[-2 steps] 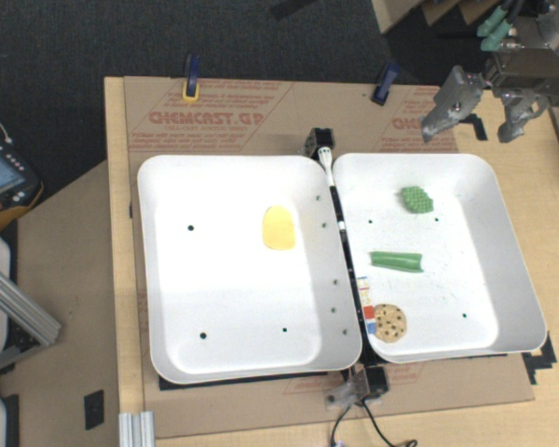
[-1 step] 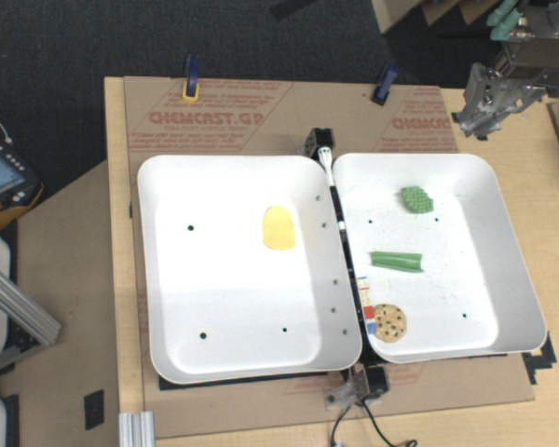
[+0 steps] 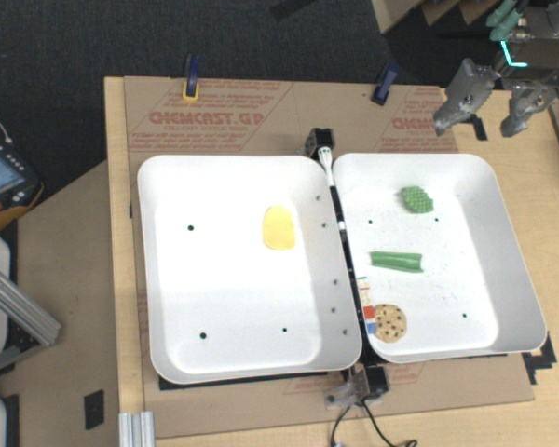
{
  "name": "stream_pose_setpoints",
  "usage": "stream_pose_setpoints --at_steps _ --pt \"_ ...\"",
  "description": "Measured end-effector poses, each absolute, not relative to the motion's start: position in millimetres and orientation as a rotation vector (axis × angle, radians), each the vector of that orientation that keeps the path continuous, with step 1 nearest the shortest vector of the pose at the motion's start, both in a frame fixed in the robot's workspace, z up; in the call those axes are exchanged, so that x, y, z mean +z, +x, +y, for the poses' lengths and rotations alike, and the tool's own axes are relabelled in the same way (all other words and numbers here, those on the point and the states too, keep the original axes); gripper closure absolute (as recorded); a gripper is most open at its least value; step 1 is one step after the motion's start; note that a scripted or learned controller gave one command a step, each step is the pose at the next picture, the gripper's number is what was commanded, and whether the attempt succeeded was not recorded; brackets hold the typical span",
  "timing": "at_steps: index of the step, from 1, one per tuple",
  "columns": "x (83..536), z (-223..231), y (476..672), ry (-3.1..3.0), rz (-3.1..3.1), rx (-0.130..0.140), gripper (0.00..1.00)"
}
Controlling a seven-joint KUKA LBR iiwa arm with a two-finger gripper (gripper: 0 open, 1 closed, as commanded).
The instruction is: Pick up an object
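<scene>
left bin point(image 3: 168, 277): plain white, with a few small dark dots on its floor
right bin point(image 3: 503, 250): white, finely speckled with dark flecks
oval piece point(image 3: 279, 227): pale yellow, unpatterned
bumpy piece point(image 3: 415, 198): mid green, knobbly surface
long piece point(image 3: 396, 262): darker green, plain
round piece point(image 3: 388, 322): tan, dotted with dark brown spots like a cookie
small tag point(image 3: 369, 317): red and blue, beside the cookie piece
bench point(image 3: 121, 156): brown cardboard sheet printed with faded red lettering
clamps point(image 3: 192, 77): blue, the left one with a yellow part
hand point(image 3: 484, 110): grey metal, with a cyan glowing mark above it
floor point(image 3: 56, 54): dark charcoal carpet
</scene>
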State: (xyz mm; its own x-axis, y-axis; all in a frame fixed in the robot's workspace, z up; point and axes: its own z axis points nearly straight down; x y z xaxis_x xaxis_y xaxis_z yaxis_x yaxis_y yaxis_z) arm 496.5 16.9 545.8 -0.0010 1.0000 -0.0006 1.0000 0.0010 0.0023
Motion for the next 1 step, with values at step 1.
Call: stream_pose_setpoints --at_steps 1 --pt "556.9 17.3 497.1 2.216 2.219 0.007 1.0"
